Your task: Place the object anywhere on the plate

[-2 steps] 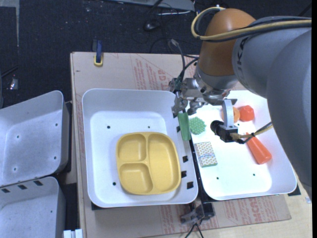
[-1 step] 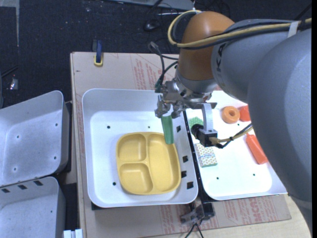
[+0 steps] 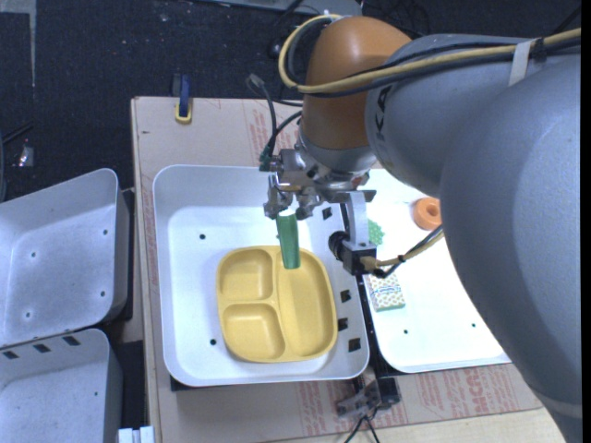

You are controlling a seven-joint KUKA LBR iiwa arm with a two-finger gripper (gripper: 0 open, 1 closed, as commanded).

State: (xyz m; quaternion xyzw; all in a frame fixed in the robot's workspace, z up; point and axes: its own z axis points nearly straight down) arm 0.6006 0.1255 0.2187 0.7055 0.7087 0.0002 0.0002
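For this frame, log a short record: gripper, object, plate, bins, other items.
gripper: above the left bin, shut on the green stick
object: green stick, upright, lower end over the plate's far edge
plate: yellow divided plate, three compartments, lying in the left bin
bins: left bin holds the plate; right bin holds other items
other items: orange ring, patterned block

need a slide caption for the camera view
KUKA arm's gripper holds a green stick upright over the yellow divided plate in the left white bin.
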